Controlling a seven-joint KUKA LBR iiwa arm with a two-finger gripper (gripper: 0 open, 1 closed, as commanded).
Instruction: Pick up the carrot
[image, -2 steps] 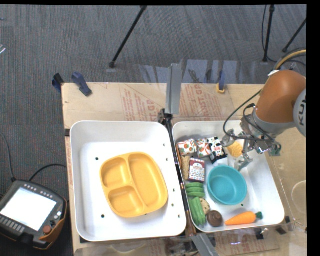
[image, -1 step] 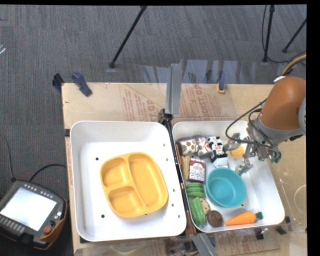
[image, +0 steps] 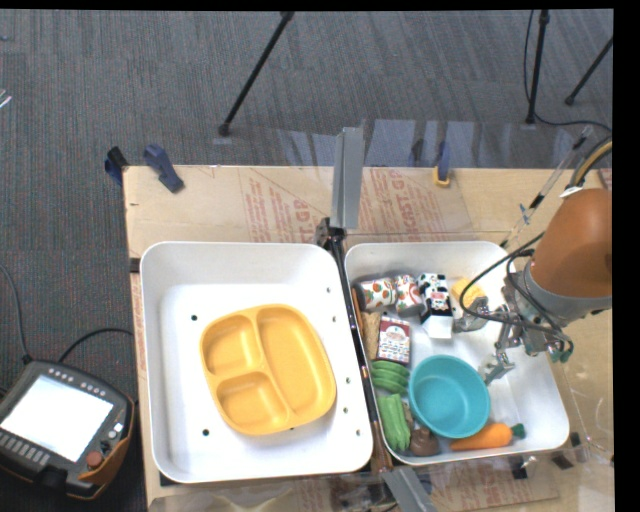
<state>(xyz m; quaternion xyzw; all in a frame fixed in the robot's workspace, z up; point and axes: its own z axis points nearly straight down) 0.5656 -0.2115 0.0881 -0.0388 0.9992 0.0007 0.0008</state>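
1. Bench (image: 250, 200): cardboard-covered top bearing two shallow white bins side by side.
2. Left bin (image: 170, 270): holds a yellow divided plate (image: 267, 368) and little else. Not involved in the pick.
3. Right bin (image: 545, 400): crowded on its left and middle, barer on the right side.
4. Arm (image: 575, 250): comes in from the right, orange band over the bin's right edge.
5. Gripper (image: 500, 362): low over the right part of the right bin, just right of the teal bowl. Open or closed, cannot tell; too small and cluttered with cables. Nothing visibly held.
6. Teal bowl (image: 450, 395): sits mid-bin, rim just above the carrot and close to it. Main obstacle; a descent could clip it.
7. Carrot (image: 487, 437): lies flat at the near edge of the right bin, orange body with a green top pointing right, well apart from the gripper. Likely a toy: light, stiff, smooth, tapered, so it may slip or roll. Best taken across the thick middle of the body, not the thin tip or the green end. The near bin wall leaves little room on that side.
8. Green vegetables (image: 393, 400): along the bin's left wall, left of the bowl. Clear of the carrot.
9. Small brown item (image: 424, 443): just left of the carrot's tip, may get nudged.
10. Cans and small box (image: 395, 315): at the far left of the bin, well away.
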